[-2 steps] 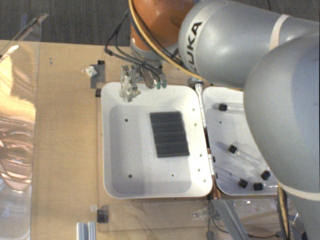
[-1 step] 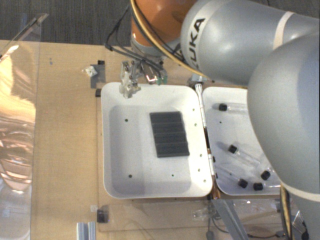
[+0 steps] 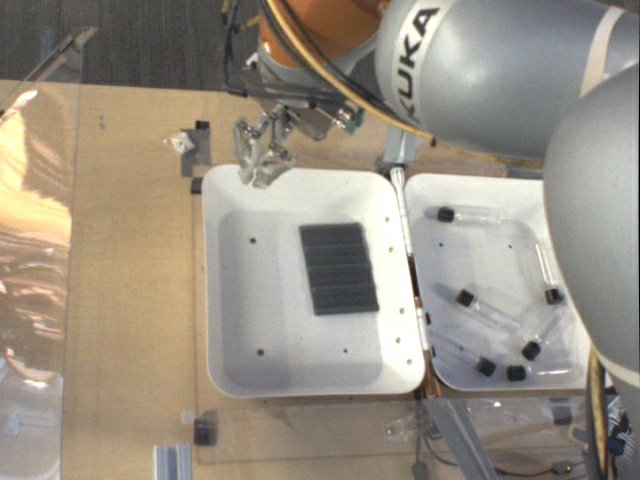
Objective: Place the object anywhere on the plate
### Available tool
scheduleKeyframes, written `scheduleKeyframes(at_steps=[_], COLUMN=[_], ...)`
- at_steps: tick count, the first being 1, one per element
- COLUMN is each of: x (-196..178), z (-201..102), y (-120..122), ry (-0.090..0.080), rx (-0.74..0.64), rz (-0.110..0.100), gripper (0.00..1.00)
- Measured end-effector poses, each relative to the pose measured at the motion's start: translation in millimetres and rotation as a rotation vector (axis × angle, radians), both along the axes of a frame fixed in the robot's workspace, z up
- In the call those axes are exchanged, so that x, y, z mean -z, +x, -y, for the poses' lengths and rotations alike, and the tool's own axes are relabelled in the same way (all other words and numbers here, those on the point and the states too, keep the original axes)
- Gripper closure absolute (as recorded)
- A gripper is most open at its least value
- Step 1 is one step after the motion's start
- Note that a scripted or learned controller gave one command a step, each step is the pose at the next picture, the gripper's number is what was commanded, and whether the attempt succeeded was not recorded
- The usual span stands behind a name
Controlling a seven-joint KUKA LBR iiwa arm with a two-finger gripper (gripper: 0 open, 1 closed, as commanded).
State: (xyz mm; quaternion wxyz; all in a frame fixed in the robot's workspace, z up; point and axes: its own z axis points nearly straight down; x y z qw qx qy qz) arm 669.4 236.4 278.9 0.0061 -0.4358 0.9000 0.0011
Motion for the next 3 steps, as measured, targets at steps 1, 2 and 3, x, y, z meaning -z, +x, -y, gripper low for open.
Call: scheduleKeyframes(at_steps=[1, 2, 3], x=[22, -53, 44], z=[25, 1, 57], y=[0, -8, -4], ry=[0.008, 0.012, 0.01], rx=[1.159, 1.733, 1.914], rz=[-0.007, -0.009, -0.011], gripper=[1.0, 1.0, 1.0])
